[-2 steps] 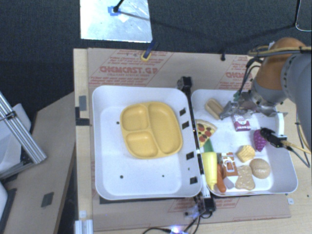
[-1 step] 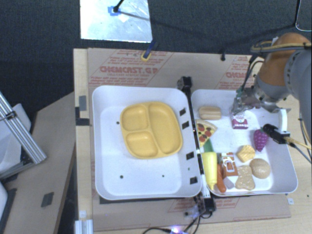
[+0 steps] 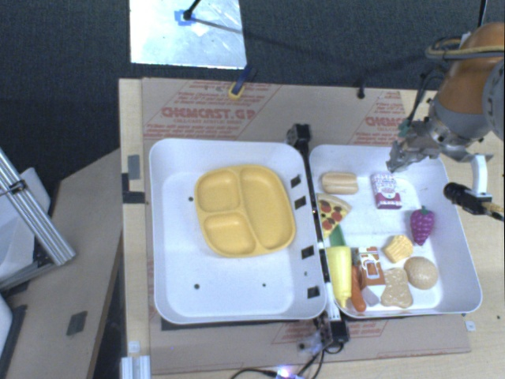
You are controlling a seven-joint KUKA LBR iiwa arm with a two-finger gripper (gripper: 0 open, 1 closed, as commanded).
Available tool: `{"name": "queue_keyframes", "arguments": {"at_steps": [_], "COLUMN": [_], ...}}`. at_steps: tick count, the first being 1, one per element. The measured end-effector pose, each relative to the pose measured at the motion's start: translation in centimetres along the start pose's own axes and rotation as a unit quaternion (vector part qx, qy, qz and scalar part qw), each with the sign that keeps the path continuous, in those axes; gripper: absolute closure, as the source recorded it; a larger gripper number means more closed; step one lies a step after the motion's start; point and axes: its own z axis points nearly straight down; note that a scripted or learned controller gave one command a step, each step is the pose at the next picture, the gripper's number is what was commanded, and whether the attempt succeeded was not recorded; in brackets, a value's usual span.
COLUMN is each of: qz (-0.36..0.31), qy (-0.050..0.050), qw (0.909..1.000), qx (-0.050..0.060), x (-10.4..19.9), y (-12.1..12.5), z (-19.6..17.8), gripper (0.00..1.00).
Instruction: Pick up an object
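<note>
Left bin (image 3: 170,290) first: I see a yellow divided plate (image 3: 244,210) sitting near its middle, three compartments, with bare white floor all round it, widest toward the near wall. The cardboard sheet (image 3: 207,105) under both bins carries red print along its far edge; I read it as mirrored or upside down and cannot make out the words. Black clips run down the seam between the bins. Right bin (image 3: 461,243): a bun (image 3: 340,182) at the far left corner, a pizza slice (image 3: 333,210) below it, then a yellow corn cob (image 3: 339,270) and a carrot (image 3: 357,289) against the near left wall. A red-and-white packet (image 3: 386,190) lies mid-bin; its label is too small to read. Purple grapes (image 3: 422,225), a cheese wedge (image 3: 398,249), a round bread roll (image 3: 421,272) and a tan biscuit (image 3: 397,289) crowd the near right. The gripper (image 3: 397,160) hangs just above the packet's far edge, fingertips close together and nothing between them. Open floor remains along the far right wall.
</note>
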Motion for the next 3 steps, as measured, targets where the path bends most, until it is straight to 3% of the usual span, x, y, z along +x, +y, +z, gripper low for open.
{"name": "queue_keyframes", "arguments": {"at_steps": [1,3], "qz": [-0.001,-0.001], "qy": [0.0,0.001], "qw": [1.0,1.0], "qx": [-0.001,0.005], "x": [0.0,6.6], "y": [0.2,-7.5], "z": [-5.5,-6.0], "gripper": [1.0,1.0]}}
